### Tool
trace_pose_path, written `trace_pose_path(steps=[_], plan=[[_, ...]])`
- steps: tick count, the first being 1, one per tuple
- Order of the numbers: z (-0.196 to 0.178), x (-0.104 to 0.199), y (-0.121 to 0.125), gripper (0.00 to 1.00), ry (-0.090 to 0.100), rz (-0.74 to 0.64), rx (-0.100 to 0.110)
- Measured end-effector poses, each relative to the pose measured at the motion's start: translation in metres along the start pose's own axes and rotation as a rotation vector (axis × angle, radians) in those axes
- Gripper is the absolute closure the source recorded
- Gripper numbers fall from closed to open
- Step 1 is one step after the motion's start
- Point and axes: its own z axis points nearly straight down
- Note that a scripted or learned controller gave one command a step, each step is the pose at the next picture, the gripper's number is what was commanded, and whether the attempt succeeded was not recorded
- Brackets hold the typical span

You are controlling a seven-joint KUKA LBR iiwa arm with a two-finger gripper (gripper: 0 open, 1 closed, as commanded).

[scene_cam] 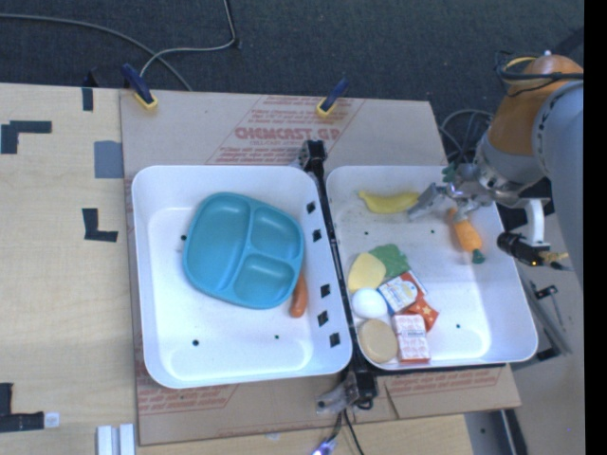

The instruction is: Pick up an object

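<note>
Fingers [434, 200] hung low over right bin [493, 344], spread apart, nothing between them. Banana [387, 201] lay just beside fingertips, likely target. Carrot [466, 235] sat close on arm side. Remaining food clustered well below fingers, near bin divider.

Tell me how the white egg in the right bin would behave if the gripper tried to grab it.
The egg looks smooth and rounded, so it would probably slip or squirt from two fingers. It sits hemmed in by the yellow piece and tan disc, which may stop it rolling. It is likely a light toy, though that can't be confirmed.
</note>
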Motion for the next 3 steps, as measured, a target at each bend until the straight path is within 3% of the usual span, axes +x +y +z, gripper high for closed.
trace_pose_path(steps=[1, 2, 3], plan=[[-0.078, -0.006, 0.019, 0.0, -0.012, 0.004, 0.0], [0.022, -0.007, -0.021, 0.0, -0.011, 0.004, 0.0], [0.012, -0.007, -0.02, 1.0, -0.015, 0.002, -0.004]])
